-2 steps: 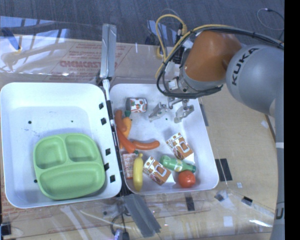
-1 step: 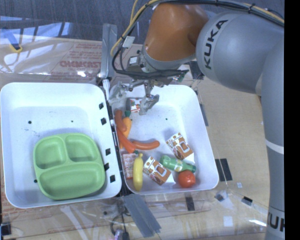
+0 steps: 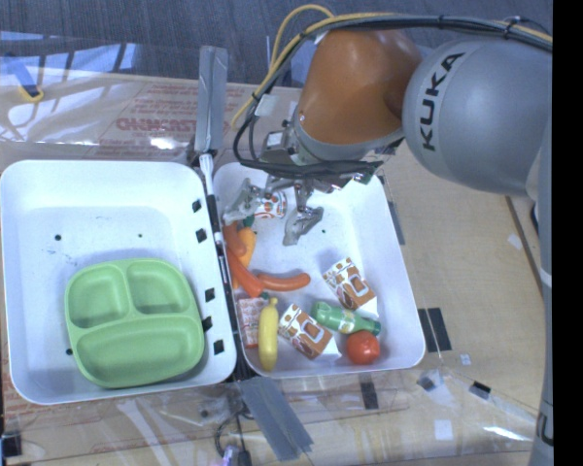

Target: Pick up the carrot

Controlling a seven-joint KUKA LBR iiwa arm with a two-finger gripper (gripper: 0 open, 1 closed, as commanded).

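Over the right bin (image 3: 400, 289), gripper (image 3: 275, 212) hanging spread and empty, just above the carrot (image 3: 239, 251) lying along the left wall, apparently poised for a descent.

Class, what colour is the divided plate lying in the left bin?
Light green; the divided plate shows plainly in the camera view, inside the left bin.

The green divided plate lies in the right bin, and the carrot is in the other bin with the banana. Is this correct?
Not quite. The camera view shows the green divided plate in the left bin; the carrot and banana lie in the right bin.
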